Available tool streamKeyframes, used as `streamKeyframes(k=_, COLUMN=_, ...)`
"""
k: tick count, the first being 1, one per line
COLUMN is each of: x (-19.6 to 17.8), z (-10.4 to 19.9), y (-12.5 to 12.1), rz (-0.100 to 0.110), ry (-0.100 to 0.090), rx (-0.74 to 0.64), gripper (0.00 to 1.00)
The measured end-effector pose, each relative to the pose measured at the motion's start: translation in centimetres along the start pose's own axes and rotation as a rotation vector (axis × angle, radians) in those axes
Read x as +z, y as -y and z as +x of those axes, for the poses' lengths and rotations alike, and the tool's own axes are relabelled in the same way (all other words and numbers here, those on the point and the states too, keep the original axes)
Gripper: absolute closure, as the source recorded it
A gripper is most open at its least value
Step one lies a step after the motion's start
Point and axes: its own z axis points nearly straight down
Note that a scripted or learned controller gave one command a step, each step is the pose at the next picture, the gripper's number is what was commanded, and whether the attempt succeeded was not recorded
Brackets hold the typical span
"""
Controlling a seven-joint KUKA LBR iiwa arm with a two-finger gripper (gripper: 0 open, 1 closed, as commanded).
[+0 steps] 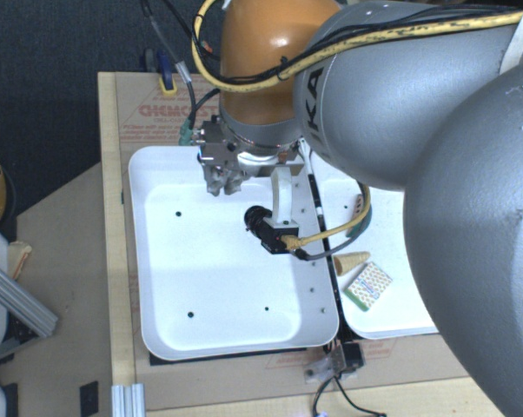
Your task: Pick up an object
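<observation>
My gripper hangs over the far part of the left bin, below the orange wrist band; its metal tip points down near the bin's back wall. Nothing shows between its tips. In the right bin, a green-and-white patterned packet lies near the divider. A tan cone-shaped object rests just beyond it. Much of the right bin is hidden by the grey arm.
A black connector and a yellow cable dangle from the wrist over the left bin's middle. The bins sit on a brown cardboard base. An aluminium rail stands off the bench at the left.
</observation>
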Motion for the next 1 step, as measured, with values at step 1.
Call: streamKeyframes(k=1, x=-11.79, z=-4.01, y=3.96, rz=-0.017, ry=-0.005, rx=0.007, gripper=1.00)
